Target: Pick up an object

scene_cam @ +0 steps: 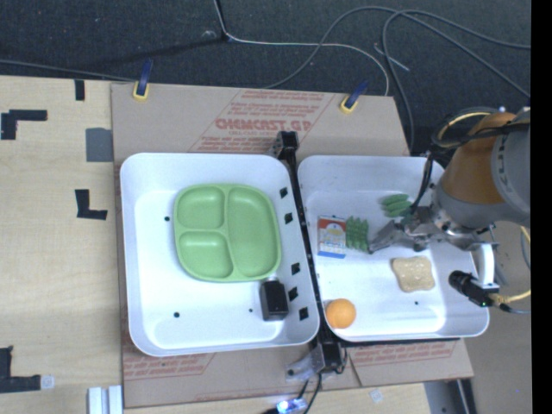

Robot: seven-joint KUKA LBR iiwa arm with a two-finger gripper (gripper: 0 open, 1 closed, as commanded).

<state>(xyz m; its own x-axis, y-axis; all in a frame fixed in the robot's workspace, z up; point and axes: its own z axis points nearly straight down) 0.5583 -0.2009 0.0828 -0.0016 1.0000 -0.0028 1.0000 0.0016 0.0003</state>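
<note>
Camera view — toast (413, 273) just below claw (384, 237)

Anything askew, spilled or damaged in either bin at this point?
Nothing looks spilled or broken. The green divided plate lies flat in the left bin, a small black block by its corner. In the right bin, the orange, toast-like piece and small packet lie apart.

The gripper (385, 239) fingertips are too small to judge. The arm (483, 179) behind it is cut off by the frame edge and hides the right bin's (362, 169) far corner.
</note>
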